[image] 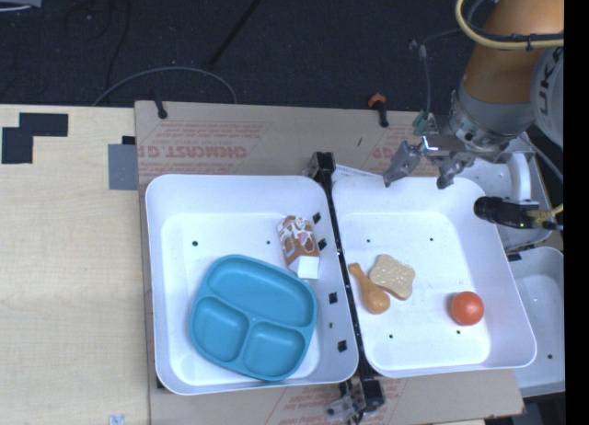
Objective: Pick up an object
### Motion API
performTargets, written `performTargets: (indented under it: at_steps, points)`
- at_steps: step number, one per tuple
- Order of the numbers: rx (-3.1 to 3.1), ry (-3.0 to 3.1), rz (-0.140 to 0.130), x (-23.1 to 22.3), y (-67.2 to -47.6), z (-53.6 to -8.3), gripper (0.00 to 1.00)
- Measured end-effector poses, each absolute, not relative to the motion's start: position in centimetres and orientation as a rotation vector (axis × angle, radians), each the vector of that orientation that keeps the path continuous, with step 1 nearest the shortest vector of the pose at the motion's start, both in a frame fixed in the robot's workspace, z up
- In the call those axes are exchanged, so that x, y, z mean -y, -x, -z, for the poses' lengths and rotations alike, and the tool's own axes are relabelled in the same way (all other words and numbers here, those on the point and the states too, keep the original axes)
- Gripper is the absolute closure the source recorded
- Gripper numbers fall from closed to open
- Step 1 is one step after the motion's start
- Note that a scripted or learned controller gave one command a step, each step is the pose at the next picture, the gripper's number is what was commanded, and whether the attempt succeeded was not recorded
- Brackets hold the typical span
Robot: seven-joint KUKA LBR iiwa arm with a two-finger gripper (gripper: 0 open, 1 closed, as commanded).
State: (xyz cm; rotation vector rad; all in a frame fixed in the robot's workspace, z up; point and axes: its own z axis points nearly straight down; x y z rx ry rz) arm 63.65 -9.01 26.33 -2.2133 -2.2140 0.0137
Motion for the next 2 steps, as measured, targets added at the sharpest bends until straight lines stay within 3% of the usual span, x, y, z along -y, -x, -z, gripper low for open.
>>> performTargets:
  at_steps: [1,2]
  points:
    - [2.221,2.218,-0.003,9.0,-63.8,-26.9,0.0]
    - [2.218,2.217,-0.008,8.5,-63.8,-22.5,0.0]
